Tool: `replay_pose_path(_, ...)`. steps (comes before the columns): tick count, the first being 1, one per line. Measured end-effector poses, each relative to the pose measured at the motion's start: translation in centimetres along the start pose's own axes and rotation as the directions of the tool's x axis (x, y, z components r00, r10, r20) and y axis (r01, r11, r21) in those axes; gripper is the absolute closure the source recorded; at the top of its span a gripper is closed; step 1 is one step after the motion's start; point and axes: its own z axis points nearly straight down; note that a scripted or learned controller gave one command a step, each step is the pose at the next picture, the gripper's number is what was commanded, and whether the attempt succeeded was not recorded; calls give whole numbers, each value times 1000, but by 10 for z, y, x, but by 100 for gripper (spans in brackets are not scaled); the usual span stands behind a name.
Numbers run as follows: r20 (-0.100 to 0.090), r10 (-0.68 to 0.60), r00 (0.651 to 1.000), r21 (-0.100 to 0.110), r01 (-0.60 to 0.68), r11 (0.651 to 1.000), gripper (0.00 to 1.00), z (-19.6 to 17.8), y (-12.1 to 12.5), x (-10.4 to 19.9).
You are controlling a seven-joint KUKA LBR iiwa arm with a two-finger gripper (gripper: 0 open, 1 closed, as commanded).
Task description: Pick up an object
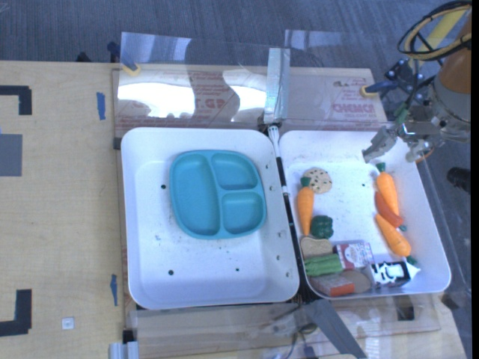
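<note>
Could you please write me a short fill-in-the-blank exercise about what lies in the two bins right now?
1. The divided plate in the left bin is ____ in colour.
2. The cookie lies in the ____ bin.
3. The pincer hovers near the far rim of the right bin, just above an orange ____.
4. The plate has ____ compartments.

Missing words: blue; right; carrot; three
</note>
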Motion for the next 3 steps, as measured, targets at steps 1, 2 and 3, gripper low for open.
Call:
replay_pose_path(1,4,-145,989,-7,145,989,0,-40,14,29)
replay_pose_path(2,-2,-161,987,6,161,987,0,68,21,98)
replay_pose_path(3,1,-157,988,5,157,988,0,118,12,49)
